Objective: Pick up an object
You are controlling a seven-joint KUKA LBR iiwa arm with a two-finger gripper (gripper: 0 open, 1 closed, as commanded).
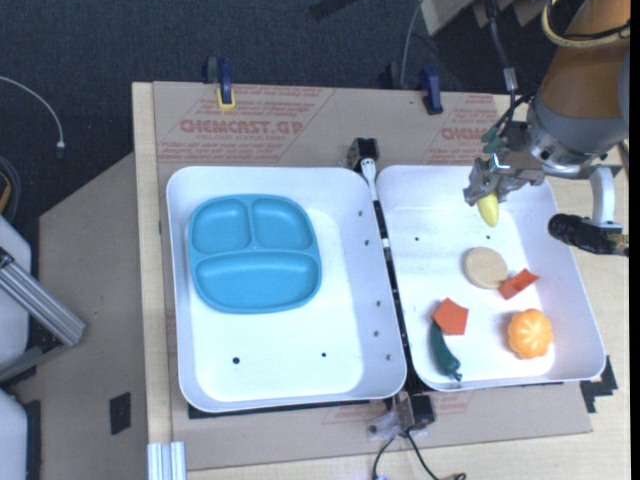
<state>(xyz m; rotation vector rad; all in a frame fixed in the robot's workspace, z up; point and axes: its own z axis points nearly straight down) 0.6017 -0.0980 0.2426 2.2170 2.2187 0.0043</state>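
My gripper (489, 196) hangs over the far part of the right bin (420, 208), shut on a small yellow object (488, 209) that shows just below its fingers. Below it in the same bin lie a tan round disc (485, 267), a small red-orange wedge (518, 284), an orange pumpkin-like fruit (529, 333), an orange-red block (451, 317) and a dark green pepper-like piece (443, 352).
The left bin (340, 348) holds a blue three-compartment plate (255, 252) in its upper left. A black part of the arm (585, 232) juts over the right bin's right rim. Blue clamps (225, 83) hold the cardboard at the back.
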